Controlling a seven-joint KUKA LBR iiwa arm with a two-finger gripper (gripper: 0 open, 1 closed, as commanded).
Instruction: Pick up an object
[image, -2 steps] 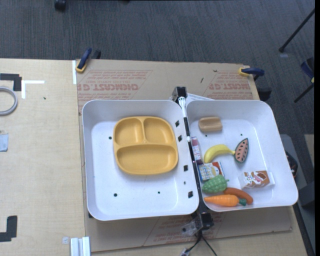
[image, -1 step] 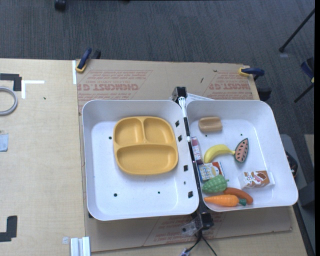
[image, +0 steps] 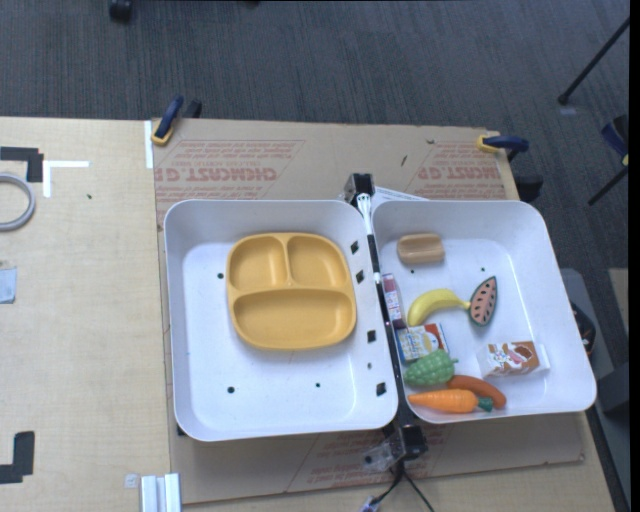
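The right bin holds several toy foods. A tan bread piece lies near its back left. A yellow banana sits mid-bin, with a watermelon slice to its right. A small blue-and-white box lies below the banana, and a green leafy toy under that. Two orange carrots rest along the front wall. A small brown-and-white carton lies at the front right. A thin red-and-white packet lies against the left wall.
The left bin bears a yellow divided plate in its back half. Both bins stand on a cardboard sheet on the wooden bench, held by blue-and-yellow clamps. A black clip sits where the bins meet.
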